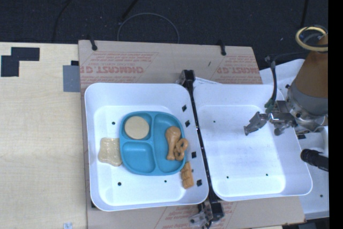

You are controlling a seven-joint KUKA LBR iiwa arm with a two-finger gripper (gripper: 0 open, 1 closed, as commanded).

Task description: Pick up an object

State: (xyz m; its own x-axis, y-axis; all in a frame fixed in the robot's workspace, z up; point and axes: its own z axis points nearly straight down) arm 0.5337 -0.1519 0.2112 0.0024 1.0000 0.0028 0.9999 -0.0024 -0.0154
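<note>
Pale wood tabletop (37,131) at far left, brown printed cardboard sheet (161,64) under both bins. Next, shallow white left bin (102,96), holding the lot: beige flat cracker-like piece (110,151) on the bin floor, touching the left edge of a blue three-compartment plastic tray (142,158). Round tan disc (136,127) in the tray's upper-left compartment; knobbly tan pretzel-like piece (176,143) in the right compartment, long axis running roughly top to bottom of the view, slightly tilted. Small orange-brown chunk (186,175) just below-right of the tray, on the bin floor, near the divider, also lying top to bottom.

Further right, shallow white right bin (241,185), then grey two-finger gripper (256,125) hanging over its upper right part, well apart from every item. Jaws apparently parted and grasping nothing; hard to say more at this size.

Judged stage: approach only, no pick yet made. Next move likely calls for a long traverse leftward across the divider, then descent over one item, with jaws turned across its short side. Loose chunk beside the tray probably the easiest target; tray rim a likely snag for anything inside.
</note>
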